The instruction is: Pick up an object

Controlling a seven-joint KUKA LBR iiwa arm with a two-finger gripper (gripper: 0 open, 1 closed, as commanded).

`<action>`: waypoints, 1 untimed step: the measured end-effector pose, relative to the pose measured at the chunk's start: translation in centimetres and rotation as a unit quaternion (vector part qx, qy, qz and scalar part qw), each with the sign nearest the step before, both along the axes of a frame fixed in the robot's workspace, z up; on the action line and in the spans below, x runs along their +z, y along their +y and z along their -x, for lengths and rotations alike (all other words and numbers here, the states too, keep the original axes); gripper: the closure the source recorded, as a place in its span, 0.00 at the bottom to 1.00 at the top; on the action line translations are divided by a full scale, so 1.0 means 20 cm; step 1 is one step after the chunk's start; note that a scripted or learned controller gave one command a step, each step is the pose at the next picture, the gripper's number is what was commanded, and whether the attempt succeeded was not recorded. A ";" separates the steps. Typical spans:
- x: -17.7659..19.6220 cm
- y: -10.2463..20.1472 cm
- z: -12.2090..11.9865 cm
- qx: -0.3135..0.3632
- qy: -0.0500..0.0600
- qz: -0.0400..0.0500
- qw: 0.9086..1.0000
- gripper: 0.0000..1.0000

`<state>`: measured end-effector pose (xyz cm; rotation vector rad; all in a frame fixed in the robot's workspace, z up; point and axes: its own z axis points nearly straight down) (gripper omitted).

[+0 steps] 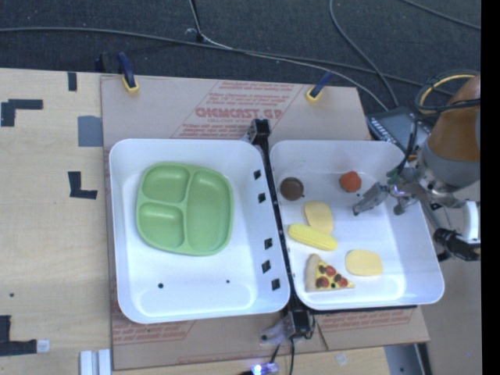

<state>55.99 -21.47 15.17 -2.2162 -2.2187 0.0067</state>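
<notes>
At the far left of the frame the wooden bench (47, 233) shows some dark tape marks, and on it lies a brown cardboard sheet (234, 108) with red printing, held at its upper edge by two clamps with yellow tips. On this sheet, left of the centre, stands the left bin (129, 283), and in its upper half lies a green plate (186, 208) with three compartments. A dark divider with small clips runs between the two bins in the middle of the frame. The right bin (414, 283) holds the toy food: a brown ball (291, 187) near its upper left part, below it a pale yellow piece (318, 216), then a corn cob (312, 237) lying at a slant just under that piece, and a pizza slice (326, 275) in the lower left of this bin. To the right of the pizza slice lies a yellow round piece (364, 262), and higher up a red ball (351, 181). Right of the red ball, near it but apart from it, the tool (373, 199) reaches into the bin from the right edge of the frame; I cannot tell if it is apart or together, and nothing is seen in it. Black cables run over the dark floor in the upper part of the frame.
</notes>
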 end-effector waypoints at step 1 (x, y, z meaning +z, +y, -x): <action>-0.29 0.05 -0.01 0.000 0.000 0.000 1.000 0.00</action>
